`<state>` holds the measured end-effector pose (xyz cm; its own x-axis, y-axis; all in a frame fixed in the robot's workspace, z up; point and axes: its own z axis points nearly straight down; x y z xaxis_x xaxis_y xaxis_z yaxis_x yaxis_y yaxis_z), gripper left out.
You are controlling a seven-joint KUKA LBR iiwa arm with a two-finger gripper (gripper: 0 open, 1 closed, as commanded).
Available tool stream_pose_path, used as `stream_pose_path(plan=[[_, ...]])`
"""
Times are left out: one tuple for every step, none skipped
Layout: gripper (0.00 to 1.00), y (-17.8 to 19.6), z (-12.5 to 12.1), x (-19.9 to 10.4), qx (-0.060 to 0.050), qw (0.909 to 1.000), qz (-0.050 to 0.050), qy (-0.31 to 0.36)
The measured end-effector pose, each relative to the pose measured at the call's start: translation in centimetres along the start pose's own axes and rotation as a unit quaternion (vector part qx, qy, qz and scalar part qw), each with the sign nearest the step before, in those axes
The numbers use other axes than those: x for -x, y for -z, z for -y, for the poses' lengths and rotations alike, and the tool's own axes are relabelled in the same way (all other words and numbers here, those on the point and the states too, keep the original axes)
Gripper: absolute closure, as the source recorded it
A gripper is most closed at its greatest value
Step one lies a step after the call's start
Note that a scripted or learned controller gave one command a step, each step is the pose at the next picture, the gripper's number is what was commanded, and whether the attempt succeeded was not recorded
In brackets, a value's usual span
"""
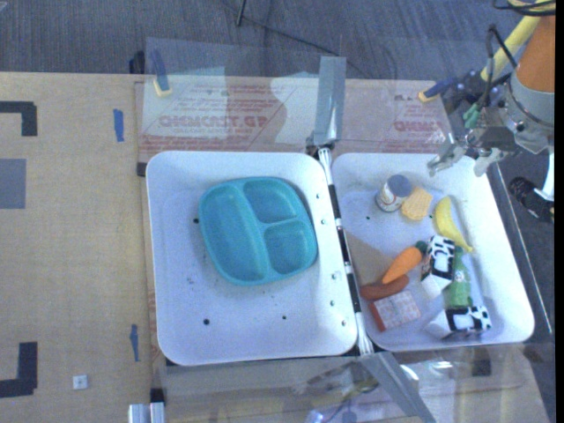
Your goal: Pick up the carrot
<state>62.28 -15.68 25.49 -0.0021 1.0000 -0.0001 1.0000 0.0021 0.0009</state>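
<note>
- The carrot (pixel 404 263) lies in the right bin (pixel 514 282), near the middle of its floor, tilted so its thicker orange end points up and to the right.
- Its lower left end touches a dark red, sausage-like piece (pixel 384 287) that lies just below it.
- Under that piece sits a small reddish square packet (pixel 397 310), close to the bin's lower left corner.
- Just right of the carrot stands a black-and-white cow-patterned item (pixel 440 258), and below that a green bottle-shaped object (pixel 457 291) ending in another black-and-white patch.
- A yellow banana (pixel 450 222) lies above the cow-patterned item, toward the right wall.
- Further up are a pale yellow block (pixel 416 204) and, touching its left side, a small grey-topped round cup (pixel 391 192).
- The gripper (pixel 465 155) hangs over the upper right corner of the right bin, well apart from the carrot; its two fingers are spread with nothing between them.
- The arm's orange band (pixel 538 60) shows at the right edge.
- The left bin (pixel 167 263) holds a teal divided plate (pixel 258 229) with three compartments.
- Both bins rest on a tan worktop (pixel 70 236).
</note>
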Motion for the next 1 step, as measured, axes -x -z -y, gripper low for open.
stream_pose_path(plan=[[0.00, -15.65, 4.88, -0.32, 0.001, 0.9927, 0.000, 0.120]])
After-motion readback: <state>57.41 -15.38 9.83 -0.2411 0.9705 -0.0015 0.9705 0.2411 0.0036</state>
